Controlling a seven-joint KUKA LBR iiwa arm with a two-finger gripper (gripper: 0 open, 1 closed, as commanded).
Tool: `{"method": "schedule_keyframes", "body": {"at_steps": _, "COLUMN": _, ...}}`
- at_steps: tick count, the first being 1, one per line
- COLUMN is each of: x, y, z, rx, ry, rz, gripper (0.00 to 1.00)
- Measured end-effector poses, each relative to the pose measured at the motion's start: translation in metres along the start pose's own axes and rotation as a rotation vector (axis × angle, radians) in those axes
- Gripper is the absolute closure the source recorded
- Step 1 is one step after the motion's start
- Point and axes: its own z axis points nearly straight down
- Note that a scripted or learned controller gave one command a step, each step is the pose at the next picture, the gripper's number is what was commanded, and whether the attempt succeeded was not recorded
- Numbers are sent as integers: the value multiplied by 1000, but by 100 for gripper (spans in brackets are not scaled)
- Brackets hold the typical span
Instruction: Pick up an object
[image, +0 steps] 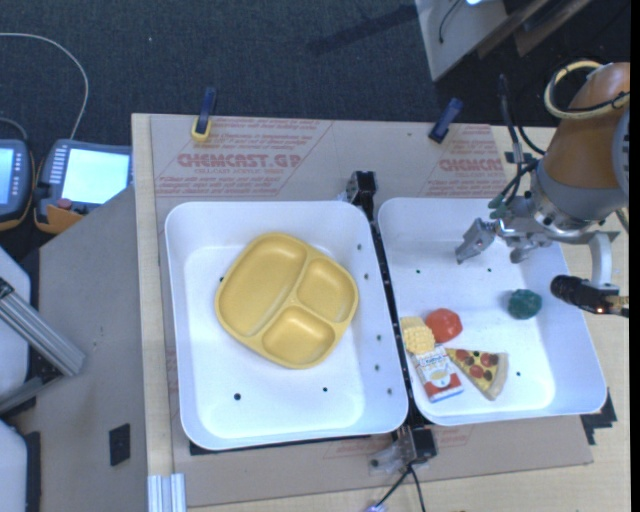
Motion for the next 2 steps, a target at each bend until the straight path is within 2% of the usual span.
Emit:
{"method": "schedule_keyframes", "body": {"at_steps": 1, "x": 5, "y": -9, "z": 54, "rx": 1, "ry": 1, "rz": 0, "gripper": 0}}
{"method": "schedule_keyframes", "body": {"at_steps": 2, "x": 5, "y": -10, "z": 86, "rx": 0, "ry": 0, "rz": -1, "gripper": 0}}
